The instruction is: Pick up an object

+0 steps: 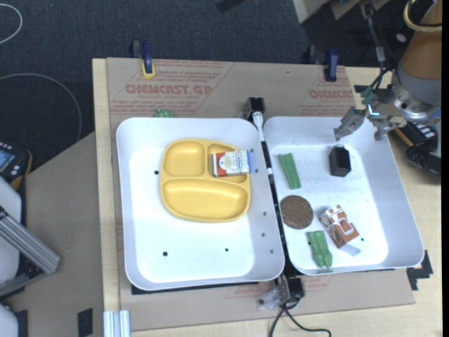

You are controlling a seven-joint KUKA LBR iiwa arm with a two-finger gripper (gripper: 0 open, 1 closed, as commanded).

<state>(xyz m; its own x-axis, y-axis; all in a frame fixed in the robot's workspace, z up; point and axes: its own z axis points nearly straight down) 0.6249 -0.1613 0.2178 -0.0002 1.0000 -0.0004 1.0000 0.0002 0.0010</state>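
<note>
While we read the scene from its left side, we found the left bin [140,209] on the table [112,83] bearing a yellow divided plate [200,192], and a small red, white and blue carton [230,163] lay in the plate's upper right compartment. Past the seam between the bins, the right bin [393,188] held the loose things: a flat green strip [289,170] near its left wall, a round brown disc [296,211] just below that, a green toy [320,249] toward the near rim, and a crumpled orange and white packet [339,226] beside the disc. A small black block [339,161] lay higher up, apart from the rest.

Over the bin's far right corner we saw the end effector [365,123], its two fingers spread wide with nothing between them. It hung above and slightly beyond the black block, touching none of the things.

We judged the task barely begun: no object was lifted and all lay flat in their bins. The black block seemed the nearest candidate, and the descent, closing and lift were all left to do.
</note>
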